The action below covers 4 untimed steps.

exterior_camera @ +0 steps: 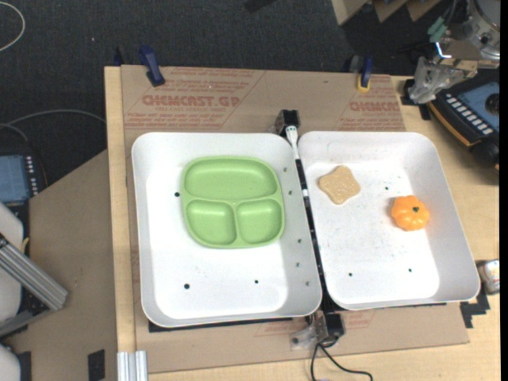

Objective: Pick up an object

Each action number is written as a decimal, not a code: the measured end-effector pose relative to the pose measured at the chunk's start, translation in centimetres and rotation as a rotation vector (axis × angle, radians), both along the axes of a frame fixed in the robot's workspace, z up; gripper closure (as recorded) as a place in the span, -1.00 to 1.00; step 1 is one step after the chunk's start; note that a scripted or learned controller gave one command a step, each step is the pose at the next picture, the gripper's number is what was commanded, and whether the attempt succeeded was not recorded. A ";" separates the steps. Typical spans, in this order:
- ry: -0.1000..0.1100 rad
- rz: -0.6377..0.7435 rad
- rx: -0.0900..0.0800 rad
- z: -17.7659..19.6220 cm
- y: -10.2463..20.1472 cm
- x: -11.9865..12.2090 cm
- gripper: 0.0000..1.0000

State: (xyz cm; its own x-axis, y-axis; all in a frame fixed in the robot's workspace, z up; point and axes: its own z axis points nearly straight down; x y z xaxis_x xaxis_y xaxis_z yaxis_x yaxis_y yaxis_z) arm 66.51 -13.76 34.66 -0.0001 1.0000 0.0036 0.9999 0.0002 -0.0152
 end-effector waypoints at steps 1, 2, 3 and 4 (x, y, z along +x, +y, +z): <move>-0.033 0.002 -0.009 13.5 -0.1 0.2 1.00; -0.005 0.003 -0.001 3.2 3.6 -0.6 1.00; -0.034 0.003 -0.006 16.6 5.2 0.2 1.00; 0.002 -0.001 -0.001 0.4 6.2 0.0 1.00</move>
State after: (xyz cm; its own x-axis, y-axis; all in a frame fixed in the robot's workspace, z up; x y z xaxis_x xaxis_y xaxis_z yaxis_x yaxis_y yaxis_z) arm 66.48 -7.56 35.06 0.0011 1.0000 0.0023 0.9999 -0.0011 -0.0170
